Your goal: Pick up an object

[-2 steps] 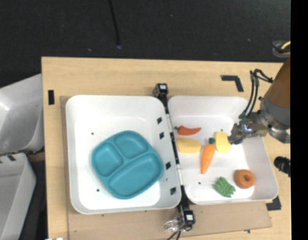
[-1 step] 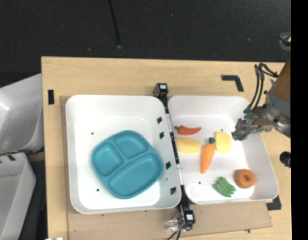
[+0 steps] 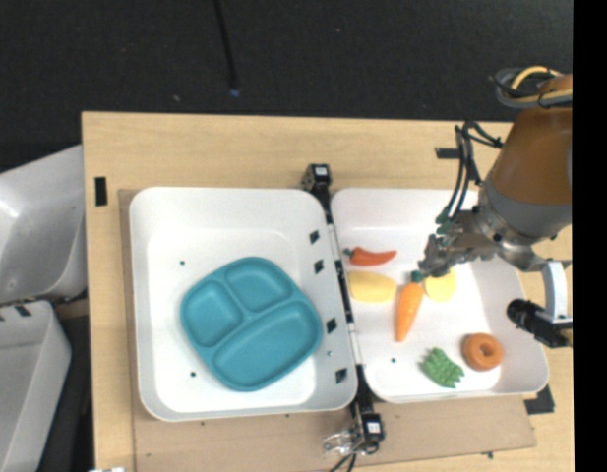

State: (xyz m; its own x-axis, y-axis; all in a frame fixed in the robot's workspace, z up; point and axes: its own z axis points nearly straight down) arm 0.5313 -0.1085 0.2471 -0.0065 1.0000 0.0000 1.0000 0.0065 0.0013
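The right bin (image 3: 401,209) holds several toy foods: a red chili pepper (image 3: 372,257), a pale yellow piece (image 3: 372,286), an orange carrot (image 3: 407,310), a small yellow piece (image 3: 441,286), a green leafy piece (image 3: 441,368) and an orange-brown donut (image 3: 481,351). My gripper (image 3: 433,265) hangs low over the middle of the right bin, just above the carrot's top and the small yellow piece. Its tips are dark and crowded against those items.
The left bin (image 3: 155,224) holds a teal divided plate (image 3: 250,321). A black clip (image 3: 316,176) sits at the top of the seam between the bins. The wooden bench (image 3: 234,146) surrounds both bins, with a white housing (image 3: 28,224) at the far left.
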